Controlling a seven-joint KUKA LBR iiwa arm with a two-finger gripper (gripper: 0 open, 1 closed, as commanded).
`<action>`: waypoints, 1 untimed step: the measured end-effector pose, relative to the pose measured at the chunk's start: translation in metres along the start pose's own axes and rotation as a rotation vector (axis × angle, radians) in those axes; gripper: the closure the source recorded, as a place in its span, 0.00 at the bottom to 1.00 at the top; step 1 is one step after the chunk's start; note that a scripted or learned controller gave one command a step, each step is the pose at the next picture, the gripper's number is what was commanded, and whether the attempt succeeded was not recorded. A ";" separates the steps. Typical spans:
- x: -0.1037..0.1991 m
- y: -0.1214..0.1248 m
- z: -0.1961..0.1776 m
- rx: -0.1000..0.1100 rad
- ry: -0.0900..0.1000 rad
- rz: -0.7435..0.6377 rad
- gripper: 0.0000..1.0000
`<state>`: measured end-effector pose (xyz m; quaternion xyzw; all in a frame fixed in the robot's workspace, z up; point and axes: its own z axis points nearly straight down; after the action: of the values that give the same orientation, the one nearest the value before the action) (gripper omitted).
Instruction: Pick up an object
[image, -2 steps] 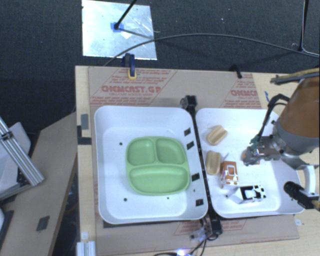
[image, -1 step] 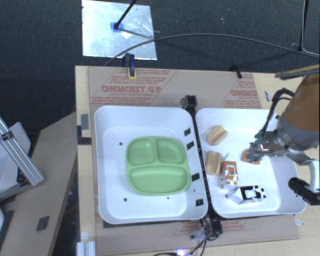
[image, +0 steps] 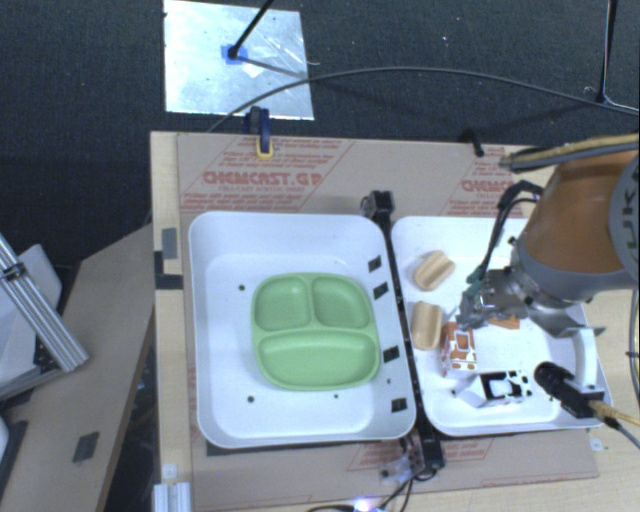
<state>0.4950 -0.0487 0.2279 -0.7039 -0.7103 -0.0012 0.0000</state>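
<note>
My gripper (image: 479, 306) hangs low over the right bin (image: 432, 238), near its middle. An orange and white carton (image: 460, 349) lies just below and left of it, close to the gripper tip. Two tan bread-like pieces lie to the left: one (image: 434, 269) further back, one (image: 426, 324) beside the divider. A white and black object (image: 500, 388) rests near the bin's front edge. A small orange thing (image: 506, 322) peeks out just right of the gripper. Nothing is visibly held.
The left bin (image: 220, 250) holds a green divided plate (image: 314, 331). The arm's grey and orange body (image: 585, 235) covers the right bin's back right part. Black clips sit along the divider (image: 396, 320) between the bins.
</note>
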 end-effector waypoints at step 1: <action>0.051 0.007 0.010 0.001 0.000 0.000 1.00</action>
<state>0.5016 0.0024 0.2183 -0.7037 -0.7105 -0.0008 0.0004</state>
